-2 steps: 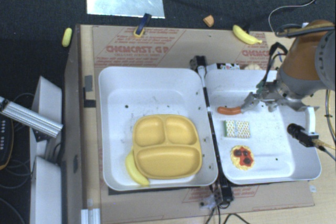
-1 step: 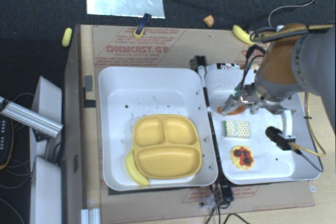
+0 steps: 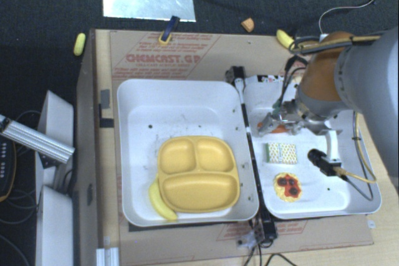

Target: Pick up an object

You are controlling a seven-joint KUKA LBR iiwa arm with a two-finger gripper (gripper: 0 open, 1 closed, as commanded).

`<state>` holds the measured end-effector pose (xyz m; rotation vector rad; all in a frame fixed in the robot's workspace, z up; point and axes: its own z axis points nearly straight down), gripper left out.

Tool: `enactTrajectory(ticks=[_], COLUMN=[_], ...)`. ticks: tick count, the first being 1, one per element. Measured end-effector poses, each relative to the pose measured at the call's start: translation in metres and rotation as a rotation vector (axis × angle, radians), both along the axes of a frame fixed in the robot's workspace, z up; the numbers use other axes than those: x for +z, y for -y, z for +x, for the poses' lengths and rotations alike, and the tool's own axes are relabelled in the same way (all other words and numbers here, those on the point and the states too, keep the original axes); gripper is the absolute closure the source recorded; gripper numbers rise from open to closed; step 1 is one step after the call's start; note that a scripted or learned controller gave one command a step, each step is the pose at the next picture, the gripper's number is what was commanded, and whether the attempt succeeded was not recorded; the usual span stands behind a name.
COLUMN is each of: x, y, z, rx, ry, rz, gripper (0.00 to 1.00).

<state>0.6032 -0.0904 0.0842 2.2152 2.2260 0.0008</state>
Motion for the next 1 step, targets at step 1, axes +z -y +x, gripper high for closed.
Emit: enactTrajectory(ticks=[1], x=[0.0007], y=[0.0054], z=[0.0396], rx=[0.0], ry=[0.002], rz=[0.0], gripper=[0.0])
